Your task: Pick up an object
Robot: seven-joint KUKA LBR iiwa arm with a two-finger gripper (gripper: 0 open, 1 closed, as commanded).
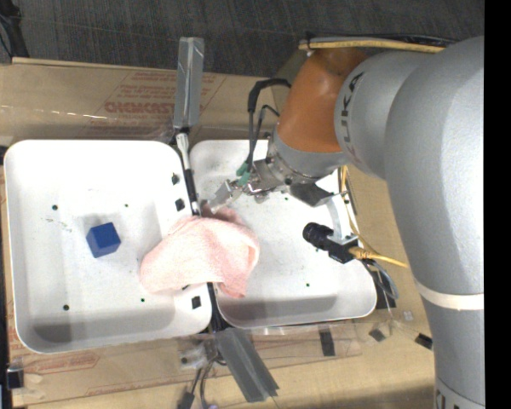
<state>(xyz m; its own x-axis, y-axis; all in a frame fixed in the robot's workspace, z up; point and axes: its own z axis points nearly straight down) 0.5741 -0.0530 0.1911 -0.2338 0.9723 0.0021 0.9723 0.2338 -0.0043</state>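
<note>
A pink cloth (203, 256) lies crumpled across the divider between the two bins, draped over both inner rims. A small blue cube (104, 239) rests in the left bin (34, 177). My gripper (219, 198) reaches down into the right bin (298, 301) at its near-left part. Its tip is at the cloth's upper edge and seems to touch the fabric. The grey and orange wrist hides the back of the right bin.
A black fitting (327, 239) with yellow cable hangs from the arm over the right bin's right side. A grey bar (187, 83) stands behind the divider, on brown cardboard (85, 92) under the bins.
</note>
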